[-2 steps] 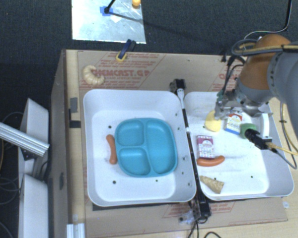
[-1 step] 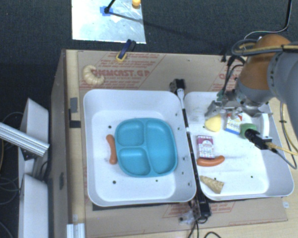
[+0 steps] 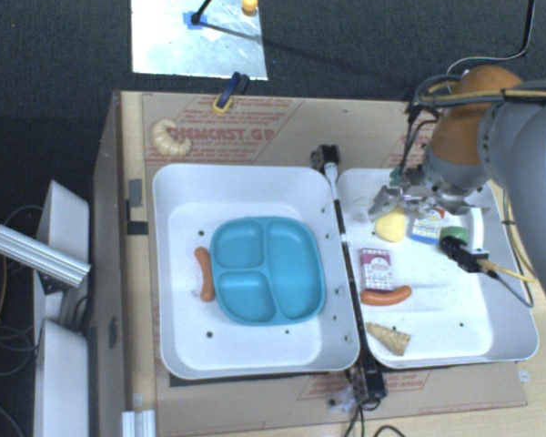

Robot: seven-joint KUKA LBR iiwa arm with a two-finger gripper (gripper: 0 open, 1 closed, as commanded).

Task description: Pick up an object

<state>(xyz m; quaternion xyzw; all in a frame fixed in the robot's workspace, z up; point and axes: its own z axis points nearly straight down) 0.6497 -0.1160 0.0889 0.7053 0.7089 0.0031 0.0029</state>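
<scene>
Gripper [image 3: 402, 198] sits low in right bin [image 3: 510, 335], just above yellow lemon [image 3: 391, 227]; grip state can't be told. Close by: small box [image 3: 376, 268], sausage [image 3: 385, 295], cone [image 3: 389, 337]. Left bin [image 3: 177, 335] has blue tray [image 3: 266, 269].

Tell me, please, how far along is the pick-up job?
Done: the arm has reached the right bin, and its gripper sits low by the lemon. In hand: nothing visibly held. Left: grasping and lifting; lemon, box, sausage and cone all lie in the bin.
</scene>
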